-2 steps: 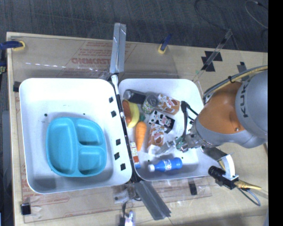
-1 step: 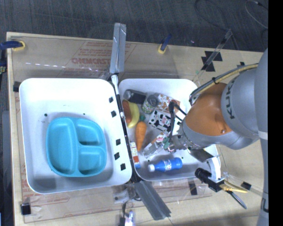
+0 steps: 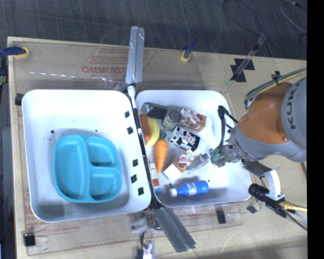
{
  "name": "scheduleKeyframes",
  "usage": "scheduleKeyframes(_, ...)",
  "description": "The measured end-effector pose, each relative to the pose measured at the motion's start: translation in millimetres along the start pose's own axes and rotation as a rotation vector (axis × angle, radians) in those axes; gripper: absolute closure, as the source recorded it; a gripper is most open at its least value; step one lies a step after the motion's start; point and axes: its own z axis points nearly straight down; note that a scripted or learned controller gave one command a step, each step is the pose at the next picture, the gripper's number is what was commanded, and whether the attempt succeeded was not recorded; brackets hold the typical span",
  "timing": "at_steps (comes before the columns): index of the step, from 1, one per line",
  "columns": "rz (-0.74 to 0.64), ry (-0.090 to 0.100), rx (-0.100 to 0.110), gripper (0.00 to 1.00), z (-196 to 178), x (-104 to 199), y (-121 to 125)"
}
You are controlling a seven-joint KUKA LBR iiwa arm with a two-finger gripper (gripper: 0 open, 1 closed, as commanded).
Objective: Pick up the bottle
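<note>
**Bottle lies at right bin's near edge**

The blue bottle [image 3: 190,189] lies on its side along the right bin's [image 3: 232,190] near edge. Just beyond, the gripper [image 3: 215,156] hovers over packets; its state cannot be told. Left bin [image 3: 38,144] holds a blue tray [image 3: 87,168].

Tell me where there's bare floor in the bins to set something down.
Left bin: white floor rings the blue divided tray, widest along the far wall. Right bin: small patches between the blue bottle and the gripper, and in the far right corner. Its left half is crowded: carrot, cartons, can.
</note>
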Motion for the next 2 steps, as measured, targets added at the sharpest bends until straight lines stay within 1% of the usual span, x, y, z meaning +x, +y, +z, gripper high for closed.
scheduleKeyframes(1,-0.003,0.001,0.002,0.00,29.9,20.6,3.6)
scheduleKeyframes(2,0.016,0.002,0.003,0.00,63.2,7.1,1.1)
